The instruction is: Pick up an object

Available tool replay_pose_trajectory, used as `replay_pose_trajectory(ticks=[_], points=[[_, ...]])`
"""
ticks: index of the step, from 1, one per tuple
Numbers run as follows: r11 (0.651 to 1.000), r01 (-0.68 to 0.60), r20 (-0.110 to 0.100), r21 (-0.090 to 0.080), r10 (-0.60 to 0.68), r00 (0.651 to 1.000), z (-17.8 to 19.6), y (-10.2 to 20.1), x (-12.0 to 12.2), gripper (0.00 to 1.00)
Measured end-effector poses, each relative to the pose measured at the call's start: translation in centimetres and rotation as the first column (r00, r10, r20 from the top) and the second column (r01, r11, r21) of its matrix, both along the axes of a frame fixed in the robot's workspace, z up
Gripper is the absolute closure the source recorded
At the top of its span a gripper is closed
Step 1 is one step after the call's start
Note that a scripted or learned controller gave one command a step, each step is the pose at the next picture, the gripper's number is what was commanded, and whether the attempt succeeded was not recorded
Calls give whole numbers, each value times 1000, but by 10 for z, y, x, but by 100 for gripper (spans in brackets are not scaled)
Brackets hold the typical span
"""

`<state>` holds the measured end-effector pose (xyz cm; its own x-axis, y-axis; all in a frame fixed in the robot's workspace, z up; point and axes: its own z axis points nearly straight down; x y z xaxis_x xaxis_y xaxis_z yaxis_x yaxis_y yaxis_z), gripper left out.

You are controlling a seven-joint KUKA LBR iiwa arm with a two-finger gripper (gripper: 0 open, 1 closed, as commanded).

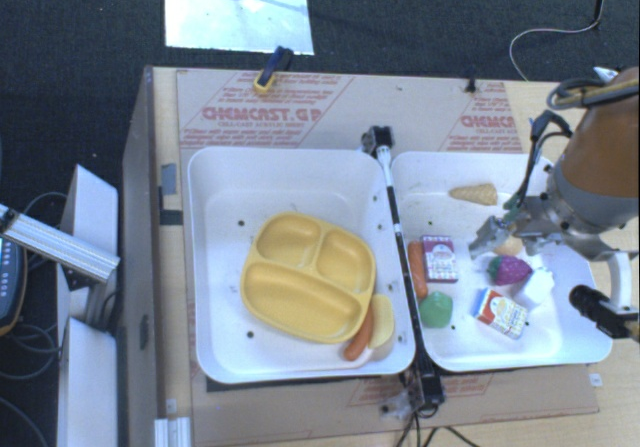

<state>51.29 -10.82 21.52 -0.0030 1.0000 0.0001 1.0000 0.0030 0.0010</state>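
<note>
My gripper (pixel 507 237) hangs over the right bin (pixel 470 360), just above and slightly left of a purple toy (pixel 511 271). Around it lie a small red and white box (pixel 438 258), an orange carrot (pixel 417 270), a green toy (pixel 435 310), a red and white carton (pixel 499 314) and a pale yellow cone (pixel 474 194). A white piece (pixel 541 286) sits next to the purple toy. Nothing is visibly held.
The left bin (pixel 215 235) holds a yellow divided tray (pixel 308 276), with an orange sausage-shaped toy (pixel 359 336) and a yellow slice (pixel 382 319) at its right corner. A black divider (pixel 392 225) runs between the bins. The arm's orange and grey body (pixel 600 165) covers the right bin's far right.
</note>
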Motion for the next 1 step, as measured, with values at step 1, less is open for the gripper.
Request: replay_pose_trajectory(ticks=[1], points=[[1000,3,0,-1,-3,1000,-51,-47,-12,0]])
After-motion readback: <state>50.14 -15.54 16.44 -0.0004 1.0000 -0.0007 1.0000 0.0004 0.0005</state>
